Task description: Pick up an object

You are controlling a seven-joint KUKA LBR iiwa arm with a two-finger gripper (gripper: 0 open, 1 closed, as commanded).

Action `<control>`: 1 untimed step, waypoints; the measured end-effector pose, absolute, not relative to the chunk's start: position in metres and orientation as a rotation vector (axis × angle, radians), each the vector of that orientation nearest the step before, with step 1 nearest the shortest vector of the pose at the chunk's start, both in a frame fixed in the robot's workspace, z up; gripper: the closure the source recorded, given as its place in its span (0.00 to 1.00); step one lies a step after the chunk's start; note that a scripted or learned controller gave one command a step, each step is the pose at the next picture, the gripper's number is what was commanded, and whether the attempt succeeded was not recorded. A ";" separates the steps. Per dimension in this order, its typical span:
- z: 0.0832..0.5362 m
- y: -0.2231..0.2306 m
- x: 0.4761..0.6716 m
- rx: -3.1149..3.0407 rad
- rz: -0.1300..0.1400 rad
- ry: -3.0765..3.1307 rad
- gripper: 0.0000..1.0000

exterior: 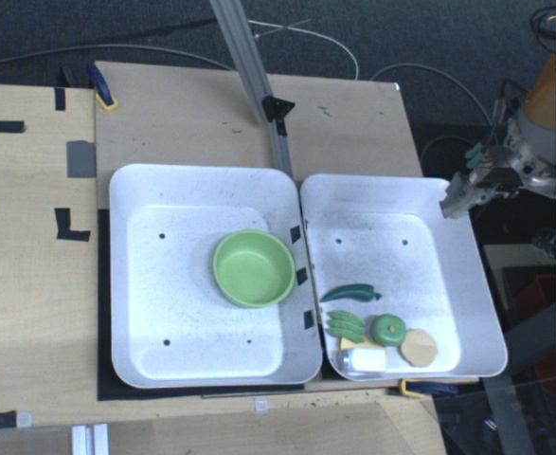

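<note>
The gripper (459, 197) hangs over the far right rim of the right bin (467, 282) (its grasp state I cannot tell), while the likely pickings cluster at that bin's near edge, down and left: green pepper (351, 294), green round piece (388, 329), tan disc (419, 348).

A robotics lab: a plywood bench (353, 131) bears two white bins (126, 254), taped marks (64, 224) and a clamp (102, 88). Loose cables (306, 36) trail over dark carpet (401, 17), a metal pole (244, 50) slants up from the bench, and a robot arm (533, 131) reaches in.
</note>
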State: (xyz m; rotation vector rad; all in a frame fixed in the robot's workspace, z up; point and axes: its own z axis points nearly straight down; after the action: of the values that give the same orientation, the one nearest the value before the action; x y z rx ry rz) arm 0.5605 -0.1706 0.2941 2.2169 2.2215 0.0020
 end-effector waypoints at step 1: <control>0.278 -0.128 0.549 2.219 -0.003 2.228 1.00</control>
State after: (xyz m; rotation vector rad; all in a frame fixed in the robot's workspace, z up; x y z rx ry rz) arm 0.5490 -0.1281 0.2782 2.2185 2.2280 -0.0028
